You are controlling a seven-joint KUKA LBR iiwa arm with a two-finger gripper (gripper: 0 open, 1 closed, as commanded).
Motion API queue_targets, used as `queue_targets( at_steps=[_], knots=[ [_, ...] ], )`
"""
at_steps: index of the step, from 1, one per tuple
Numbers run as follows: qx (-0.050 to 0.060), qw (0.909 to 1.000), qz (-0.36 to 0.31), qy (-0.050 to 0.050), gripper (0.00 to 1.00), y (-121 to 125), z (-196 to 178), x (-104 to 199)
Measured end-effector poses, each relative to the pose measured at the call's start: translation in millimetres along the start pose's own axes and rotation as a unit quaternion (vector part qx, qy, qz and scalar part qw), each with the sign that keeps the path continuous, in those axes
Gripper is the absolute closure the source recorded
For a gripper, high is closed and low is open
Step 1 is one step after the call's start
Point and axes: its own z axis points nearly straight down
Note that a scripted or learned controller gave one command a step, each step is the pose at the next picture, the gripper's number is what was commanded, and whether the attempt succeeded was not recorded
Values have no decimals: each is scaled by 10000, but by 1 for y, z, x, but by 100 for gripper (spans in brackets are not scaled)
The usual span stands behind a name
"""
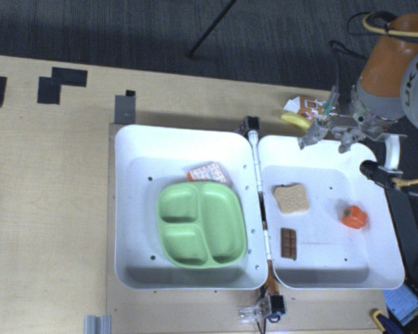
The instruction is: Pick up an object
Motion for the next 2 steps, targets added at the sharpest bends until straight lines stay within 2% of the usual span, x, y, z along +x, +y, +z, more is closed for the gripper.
queue_targets(
  at_steps=[1,2],
  knots=[
    [-9,10000,-9,-2,0,2,117,5],
    [-6,10000,14,-1,0,-127,115,22]
  ],
)
